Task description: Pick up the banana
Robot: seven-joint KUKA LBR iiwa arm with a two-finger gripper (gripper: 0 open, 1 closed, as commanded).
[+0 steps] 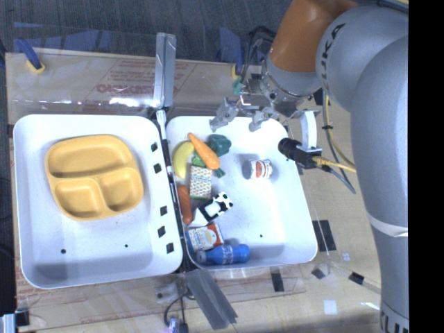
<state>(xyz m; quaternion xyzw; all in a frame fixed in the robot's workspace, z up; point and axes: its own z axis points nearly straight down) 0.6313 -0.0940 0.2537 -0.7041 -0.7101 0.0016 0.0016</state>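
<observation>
While the grey two-finger gripper (241, 118) is hovering over the right white plastic bin (295, 210), its jaws are spreading wide and gripping nothing; the curved yellow banana (182, 159) is lying below-left of them, wedged beside an orange carrot (204, 151), awaiting descent.

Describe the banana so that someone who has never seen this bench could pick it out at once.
Look in the right-hand white bin, along its left wall, where a row of small things is crowded together. The banana lies at the far end of that row, partly under the orange carrot that crosses it. It is the only pale yellow, curved piece there; the yellow tray sits in the other bin.
</observation>
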